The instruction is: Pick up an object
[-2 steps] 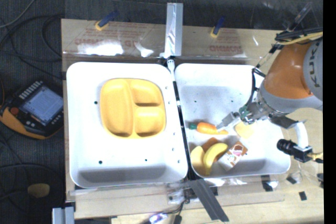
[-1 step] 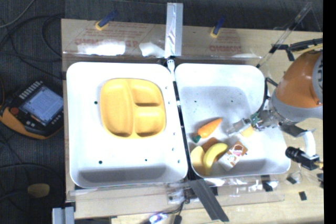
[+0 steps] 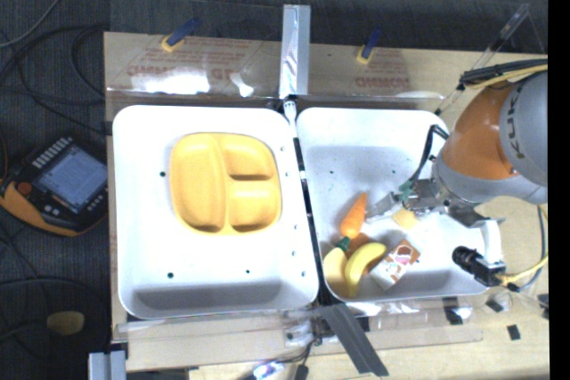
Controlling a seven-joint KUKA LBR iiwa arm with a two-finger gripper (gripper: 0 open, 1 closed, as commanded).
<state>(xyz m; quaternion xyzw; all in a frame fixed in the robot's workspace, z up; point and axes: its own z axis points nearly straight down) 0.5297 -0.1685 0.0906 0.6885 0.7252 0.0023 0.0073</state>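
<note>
Currently my jaws (image 3: 403, 202) are hovering low in the right bin (image 3: 356, 147); whether released or clenched, I cannot tell. Nothing is showing as lifted. Carrot (image 3: 354, 215), banana (image 3: 361, 265) and small carton (image 3: 396, 263) are lying just beside, awaiting grasp.

1. Both bins (image 3: 142, 280) white, with small dark dots.
2. Divided tray (image 3: 224, 182) plain yellow.
3. Carrot (image 3: 354, 214) orange, green stem end.
4. Banana (image 3: 359, 266) yellow.
5. Small carton (image 3: 394, 265) white with red-brown print.
6. Arm (image 3: 499, 147) grey with orange band.
7. Bench (image 3: 427, 71) pale wood.
8. Clips (image 3: 181, 34) blue and yellow.
</note>
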